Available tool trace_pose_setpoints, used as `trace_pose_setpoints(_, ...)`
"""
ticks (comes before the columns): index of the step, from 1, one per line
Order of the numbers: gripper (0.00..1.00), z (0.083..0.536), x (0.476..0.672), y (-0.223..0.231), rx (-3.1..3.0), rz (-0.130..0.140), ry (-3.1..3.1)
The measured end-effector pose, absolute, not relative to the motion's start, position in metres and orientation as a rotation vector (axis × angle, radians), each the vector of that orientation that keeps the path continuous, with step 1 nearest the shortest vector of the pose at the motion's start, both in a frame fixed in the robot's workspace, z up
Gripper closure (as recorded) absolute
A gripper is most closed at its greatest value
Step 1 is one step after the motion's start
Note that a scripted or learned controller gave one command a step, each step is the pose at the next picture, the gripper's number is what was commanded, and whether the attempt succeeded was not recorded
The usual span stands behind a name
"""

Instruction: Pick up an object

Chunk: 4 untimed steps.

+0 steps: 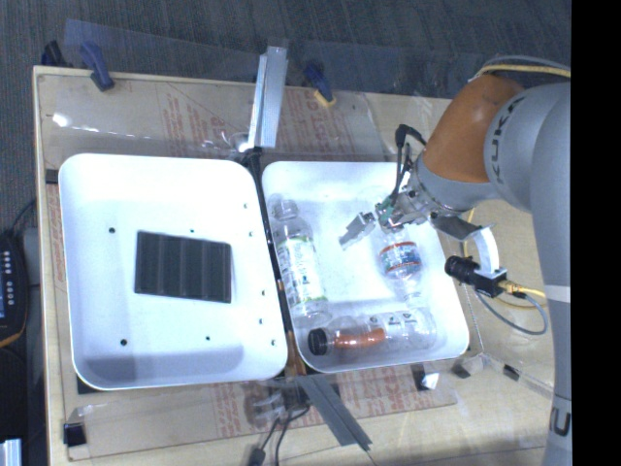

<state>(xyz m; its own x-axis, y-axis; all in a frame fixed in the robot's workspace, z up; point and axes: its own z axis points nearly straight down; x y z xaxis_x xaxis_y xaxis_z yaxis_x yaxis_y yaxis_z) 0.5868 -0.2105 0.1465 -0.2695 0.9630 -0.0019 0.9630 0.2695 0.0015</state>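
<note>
Three clear bottles lie in the right bin (441, 309), and the nearest, a small bottle (401, 260) with a blue label, sits just below the gripper (374, 219), its long axis running roughly up-down in the view, while the gripper's fingers look spread open and hold nothing.

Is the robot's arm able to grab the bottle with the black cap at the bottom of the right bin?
Probably yes. The black-capped bottle lies uncovered along the right bin's near wall, and the end effector is already over that bin. The wall beside it might crowd the grasp.
</note>
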Motion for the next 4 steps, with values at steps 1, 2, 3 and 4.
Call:
trace_pose_setpoints(1,0.00,0.184,0.567,-0.210,1.837,0.000,2.544)
trace_pose_setpoints(2,0.00,0.183,0.585,-0.211,1.834,-0.001,2.550)
trace_pose_setpoints(3,0.00,0.213,0.568,-0.210,1.747,0.000,2.606)
trace_pose_setpoints(4,0.00,0.189,0.588,-0.209,1.623,-0.001,2.686)
